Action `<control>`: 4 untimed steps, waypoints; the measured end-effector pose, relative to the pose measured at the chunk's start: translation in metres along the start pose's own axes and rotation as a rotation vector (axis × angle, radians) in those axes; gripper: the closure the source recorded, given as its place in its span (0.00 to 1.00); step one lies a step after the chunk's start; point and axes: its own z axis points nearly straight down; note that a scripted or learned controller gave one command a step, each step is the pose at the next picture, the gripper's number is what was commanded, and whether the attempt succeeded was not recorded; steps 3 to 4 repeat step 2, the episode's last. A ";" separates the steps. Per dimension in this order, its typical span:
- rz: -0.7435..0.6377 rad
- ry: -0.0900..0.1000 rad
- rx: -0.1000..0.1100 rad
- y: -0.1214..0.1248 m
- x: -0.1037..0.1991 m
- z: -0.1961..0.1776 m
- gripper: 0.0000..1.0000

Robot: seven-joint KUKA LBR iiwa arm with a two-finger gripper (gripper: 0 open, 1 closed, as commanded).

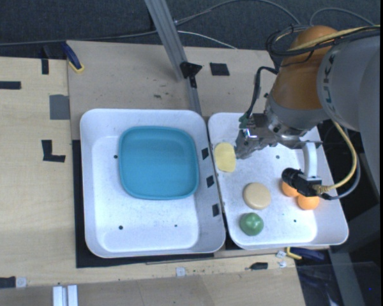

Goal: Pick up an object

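Bench: tan board (25,171) with black tape marks, dark floor beyond at 12 o'clock, and a grey post (169,30) slanting down towards the bins.
Left bin: white (87,183), and all I see in it is a blue plate (158,162) lying flat, a little towards 12.
Right bin: white as well (325,225), touching the left bin's side, with four small things in it.
Arm: mine (300,75), in from 3 o'clock, orange band showing, bent down over the right bin's 12 o'clock half.
Gripper: right now it's (244,148) low at the bin's 10 o'clock, just beside the yellow piece on its 3 o'clock side.
Grip: apart or together, I cannot tell from up here, and I see nothing clamped.
Yellow piece: pale (225,158), lying against the bin's 9 o'clock wall; whether I'm touching it, I cannot tell.
Beige disc: near the middle (257,196), at 5 o'clock from the gripper.
Green ball: (251,223) just at 6 o'clock of the disc, close to the front wall.
Orange piece: (308,202) out at 3 o'clock of the disc, partly hidden.
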 end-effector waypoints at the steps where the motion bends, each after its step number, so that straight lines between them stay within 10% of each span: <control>1: 0.000 0.000 0.001 -0.005 0.057 0.008 1.00; 2: -0.001 0.000 0.001 -0.010 0.120 -0.001 1.00; 4: -0.001 0.000 0.001 -0.010 0.120 -0.001 1.00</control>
